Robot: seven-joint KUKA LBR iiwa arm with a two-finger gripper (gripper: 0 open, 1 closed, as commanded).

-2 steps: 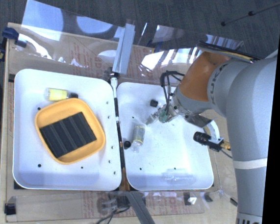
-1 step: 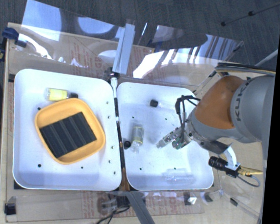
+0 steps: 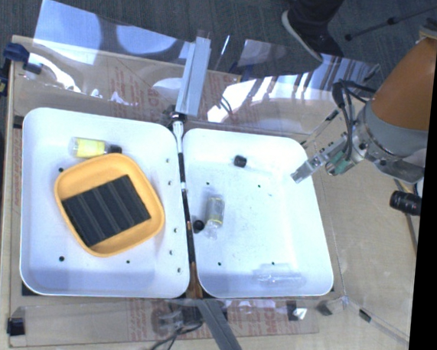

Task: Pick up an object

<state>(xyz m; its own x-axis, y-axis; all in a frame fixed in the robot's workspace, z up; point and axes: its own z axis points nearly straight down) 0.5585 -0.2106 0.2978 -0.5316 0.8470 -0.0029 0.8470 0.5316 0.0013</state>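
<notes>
While our hand (image 3: pixel 305 171) hovers at the right bin's (image 3: pixel 315 253) upper-right rim, its state beyond our telling, the small metal cylinder (image 3: pixel 214 210) stands lengthwise down-left, mid-bin.

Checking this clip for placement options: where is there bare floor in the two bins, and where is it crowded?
The right bin has most of the bare floor: between the small black piece, the small cylinder and the clear item. The left bin is crowded: the orange tray fills its middle, with the yellow item above it; free strips remain along its edges.
</notes>
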